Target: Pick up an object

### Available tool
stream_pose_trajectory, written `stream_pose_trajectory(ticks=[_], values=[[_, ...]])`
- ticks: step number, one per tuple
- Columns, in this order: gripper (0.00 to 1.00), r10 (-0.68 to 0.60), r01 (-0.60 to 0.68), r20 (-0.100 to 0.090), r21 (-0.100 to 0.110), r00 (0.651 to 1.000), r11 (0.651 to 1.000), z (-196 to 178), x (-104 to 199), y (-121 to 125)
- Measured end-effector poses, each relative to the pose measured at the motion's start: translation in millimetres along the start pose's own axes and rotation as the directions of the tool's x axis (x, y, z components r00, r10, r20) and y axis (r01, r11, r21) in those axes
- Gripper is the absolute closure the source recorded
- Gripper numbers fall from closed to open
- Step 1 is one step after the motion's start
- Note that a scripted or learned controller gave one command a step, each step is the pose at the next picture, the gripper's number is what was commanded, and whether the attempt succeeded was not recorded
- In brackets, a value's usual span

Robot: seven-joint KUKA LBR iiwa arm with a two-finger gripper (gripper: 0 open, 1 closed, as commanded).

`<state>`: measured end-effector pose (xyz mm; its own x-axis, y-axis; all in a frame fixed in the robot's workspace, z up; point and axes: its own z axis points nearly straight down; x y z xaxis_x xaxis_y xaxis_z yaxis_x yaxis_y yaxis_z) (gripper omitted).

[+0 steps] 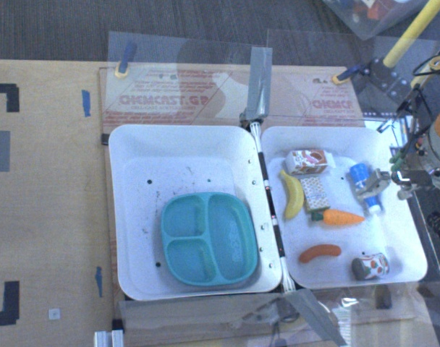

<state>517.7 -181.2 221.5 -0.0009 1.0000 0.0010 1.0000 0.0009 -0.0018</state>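
Bins sit side by side on my bench, and I take the banana [293, 195] as my landmark, lying near the left wall of the right bin [412, 266]. Well left of it, in the left bin [133, 157], a teal divided tray [208, 238] lies flat, out of the way, I judge, so the pickable things stay together. Just right of the banana lies a small patterned packet [315, 191]; up and right of it, a carton [307, 162]; right and slightly below, a toy carrot [341, 217]; further below, a sausage [320, 252] and a small can [370, 266]. All lie loose and apart, which leaves me room. Further right of the banana, my gripper [373, 186] reaches in low from the right rim, over a blue bottle [362, 183], my likely target. I cannot tell how my tool is set.
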Motion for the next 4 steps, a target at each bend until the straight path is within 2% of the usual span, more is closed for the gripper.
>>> stream_pose_trajectory(ticks=[1, 2, 3, 4], values=[[0.00, -0.260, 0.260, -0.005, -0.001, 0.965, 0.966, 119, -39, 40], [0.00, 0.113, -0.113, -0.013, -0.008, 0.994, 0.994, 132, -30, 64], [1.00, 0.113, -0.113, -0.003, -0.011, 0.994, 0.994, 123, -33, 64], [1.00, 0.193, -0.193, 0.001, -0.003, 0.981, 0.981, -5, 38, 66]])
